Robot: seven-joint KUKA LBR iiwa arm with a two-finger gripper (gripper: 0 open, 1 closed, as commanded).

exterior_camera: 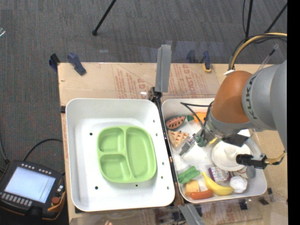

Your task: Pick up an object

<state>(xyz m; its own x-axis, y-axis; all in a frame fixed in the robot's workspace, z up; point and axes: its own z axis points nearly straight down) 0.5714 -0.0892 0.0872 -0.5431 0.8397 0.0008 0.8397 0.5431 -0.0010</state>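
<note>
From above, the gripper (188,146) hangs low over the right bin (260,189), beside the waffle piece (178,138) — probably lining up a grab. How wide it stands I cannot tell; nothing shows in it. That bin holds a banana (216,185) and green beans (188,175); the left bin (77,139) holds a green divided tray (126,153).

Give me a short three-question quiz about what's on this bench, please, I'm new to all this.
1. True or false: the green divided plate lies in the left bin.
2. Which bin is the gripper over: left or right?
3. What lies nearest the right bin's front edge: A) banana, B) pizza slice, C) watermelon slice?

Key: 1 true; 2 right; 3 A.
</note>
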